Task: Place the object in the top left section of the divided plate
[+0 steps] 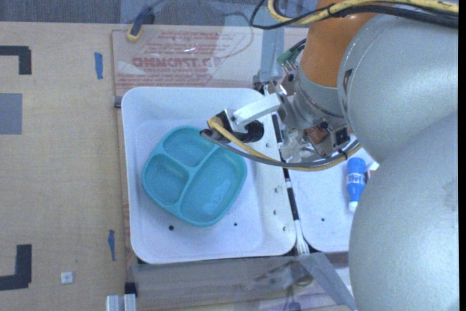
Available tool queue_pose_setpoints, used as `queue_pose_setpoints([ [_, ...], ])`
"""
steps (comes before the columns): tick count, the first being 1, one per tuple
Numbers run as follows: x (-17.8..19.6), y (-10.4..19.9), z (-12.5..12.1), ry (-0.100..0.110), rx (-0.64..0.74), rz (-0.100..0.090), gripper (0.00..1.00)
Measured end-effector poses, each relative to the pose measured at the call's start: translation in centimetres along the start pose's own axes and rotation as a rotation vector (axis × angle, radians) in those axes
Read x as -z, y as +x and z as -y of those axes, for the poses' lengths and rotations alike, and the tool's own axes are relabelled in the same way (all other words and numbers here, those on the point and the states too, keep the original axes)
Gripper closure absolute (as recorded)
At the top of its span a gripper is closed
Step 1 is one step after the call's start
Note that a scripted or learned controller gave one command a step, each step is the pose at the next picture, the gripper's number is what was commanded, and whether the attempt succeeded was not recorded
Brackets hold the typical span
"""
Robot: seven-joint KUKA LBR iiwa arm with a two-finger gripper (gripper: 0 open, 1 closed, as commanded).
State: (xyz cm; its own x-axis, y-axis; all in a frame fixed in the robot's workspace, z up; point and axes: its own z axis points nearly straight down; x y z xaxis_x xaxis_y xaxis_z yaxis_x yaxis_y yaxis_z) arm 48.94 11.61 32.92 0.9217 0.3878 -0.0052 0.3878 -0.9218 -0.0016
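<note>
Teal plate (193, 175) (plain), white bin (145, 109), blue bottle (355, 183).

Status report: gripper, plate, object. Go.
Gripper low at the seam between bins, fingers hidden. Plate in left bin, sections bare. Blue object lies in right bin, beside the arm.

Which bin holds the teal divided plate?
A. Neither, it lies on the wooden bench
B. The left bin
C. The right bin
B: the plate lies inside the left bin, ringed by its white floor, while the right bin holds a blue and white tube.
</note>
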Motion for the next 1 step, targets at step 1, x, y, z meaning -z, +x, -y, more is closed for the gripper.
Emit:
queue_pose_setpoints([
  [1, 0.86, 8.57, 5.65, -0.001, -0.162, -0.007, 1.00],
])
